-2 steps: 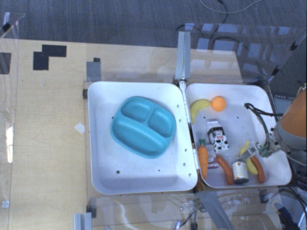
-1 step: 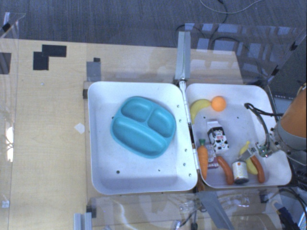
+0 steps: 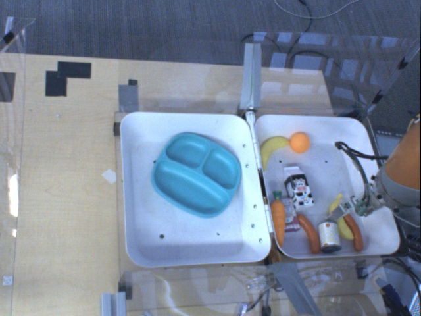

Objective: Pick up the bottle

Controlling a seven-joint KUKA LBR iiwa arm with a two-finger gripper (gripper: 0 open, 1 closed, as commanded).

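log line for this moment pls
task: pick up bottle | bottle: lying in right bin | pincer: low beside it, nothing seen held

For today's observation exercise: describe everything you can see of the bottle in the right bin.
The bottle is small, white with black patches like a cow print and a dark cap end. It lies flat near the middle of the right bin, its long axis running roughly up and down the view. Its lower end lies close to the carrot; whether they touch is unclear.

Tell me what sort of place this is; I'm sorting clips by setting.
Probably a robot lab test bench: two white bins fixed to a wooden bench, clear guard panels, a loose cable on carpet, and toy food such as a carrot.
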